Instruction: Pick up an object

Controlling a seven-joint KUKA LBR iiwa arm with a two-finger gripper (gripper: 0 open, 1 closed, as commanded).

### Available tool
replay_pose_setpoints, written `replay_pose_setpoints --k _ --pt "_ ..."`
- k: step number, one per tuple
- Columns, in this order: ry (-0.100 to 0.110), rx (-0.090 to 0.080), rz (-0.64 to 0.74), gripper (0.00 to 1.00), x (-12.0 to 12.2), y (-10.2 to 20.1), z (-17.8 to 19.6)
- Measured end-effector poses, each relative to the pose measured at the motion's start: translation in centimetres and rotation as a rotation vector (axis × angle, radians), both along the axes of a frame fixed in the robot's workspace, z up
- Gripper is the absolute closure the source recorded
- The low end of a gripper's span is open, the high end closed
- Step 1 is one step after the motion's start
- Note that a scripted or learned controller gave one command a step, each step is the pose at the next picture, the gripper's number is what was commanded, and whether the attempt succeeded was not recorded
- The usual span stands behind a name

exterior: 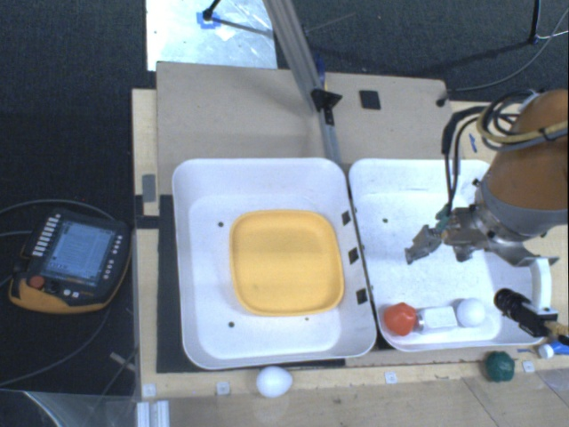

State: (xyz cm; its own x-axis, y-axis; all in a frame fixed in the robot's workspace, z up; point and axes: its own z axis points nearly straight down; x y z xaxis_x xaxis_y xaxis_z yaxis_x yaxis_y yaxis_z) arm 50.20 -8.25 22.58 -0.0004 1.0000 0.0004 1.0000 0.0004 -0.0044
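With my gripper (427, 245) hanging above the red ball (400, 318), jaw state unclear, I'd descend squarely over it before closing.

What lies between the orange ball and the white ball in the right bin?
In the camera view, a small white block lies between the orange ball and the white ball, along the near wall of the right bin.

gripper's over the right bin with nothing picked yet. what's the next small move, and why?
Probably shift the gripper toward the bin's near edge and lower it over the orange ball. The gripper sits above bare floor of the right bin, nothing between its fingers. The ball, a white block and a white ball line up along the near wall; the orange ball is nearest the fingertips.
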Motion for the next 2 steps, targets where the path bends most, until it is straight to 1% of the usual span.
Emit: replay_pose_setpoints --k 1,2 --pt "-0.001 0.000 0.000 0.00 0.7 -0.1 -5.9" --pt "0.000 0.000 -0.001 0.00 0.2 -0.5 -12.0"
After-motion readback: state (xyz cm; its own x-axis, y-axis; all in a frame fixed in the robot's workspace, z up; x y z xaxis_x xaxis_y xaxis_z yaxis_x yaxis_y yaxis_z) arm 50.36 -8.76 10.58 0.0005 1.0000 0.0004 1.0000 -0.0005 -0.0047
